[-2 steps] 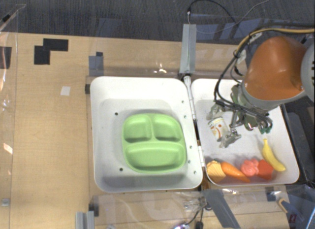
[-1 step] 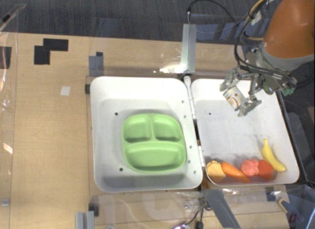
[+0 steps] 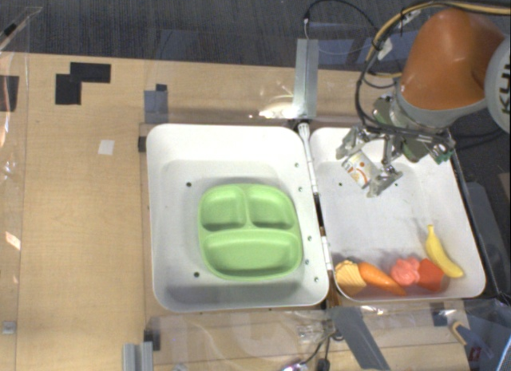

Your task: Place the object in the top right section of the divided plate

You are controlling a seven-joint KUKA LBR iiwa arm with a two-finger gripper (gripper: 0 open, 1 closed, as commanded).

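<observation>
White and orange, the small object (image 3: pixel 358 170) sits directly at the tool (image 3: pixel 375 168), against its left finger, high in the right-hand white bin (image 3: pixel 415 226). Its exact shape and material are too blurred to name. Judged small, light and probably rigid, it should be taken across its narrow middle. Whether the tool has closed on it, or merely stands over it, cannot be told; the finger spacing is not readable.

The green three-section plastic plate (image 3: pixel 250 230) lies well to the tool's left and nearer the camera, in the left-hand white bin (image 3: pixel 172 194). Its top right section (image 3: pixel 270 208) is the target.

Toy food lies below the tool along the right bin's near edge: yellow banana (image 3: pixel 441 252), red pieces (image 3: pixel 417 272), orange carrot (image 3: pixel 379 276).
</observation>
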